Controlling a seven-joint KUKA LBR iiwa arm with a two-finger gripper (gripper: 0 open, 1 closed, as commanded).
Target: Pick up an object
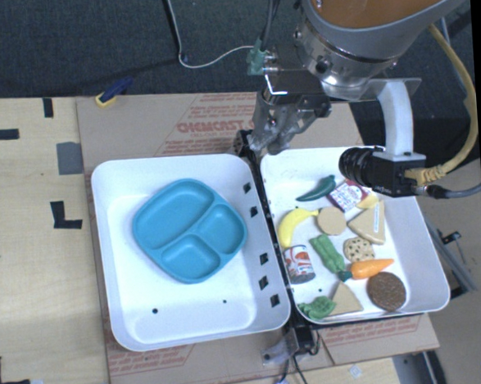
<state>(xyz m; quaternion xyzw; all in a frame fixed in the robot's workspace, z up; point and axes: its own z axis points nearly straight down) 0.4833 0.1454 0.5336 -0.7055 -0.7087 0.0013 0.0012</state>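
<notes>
Here, end effector [263, 140] above right bin's [292, 169] far-left corner, grip state unclear, banana [293, 222] lower down, apart.

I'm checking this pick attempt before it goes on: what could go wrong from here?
1. The toy foods in the right bin lie crowded: banana, cookie and carrot nearly touch their neighbours, so a grasp may nudge or catch two.
2. The gripper hangs by the bins' shared top corner, so a straight descent could strike a rim.
3. The can lies beside the dividing wall, leaving little room there.
</notes>
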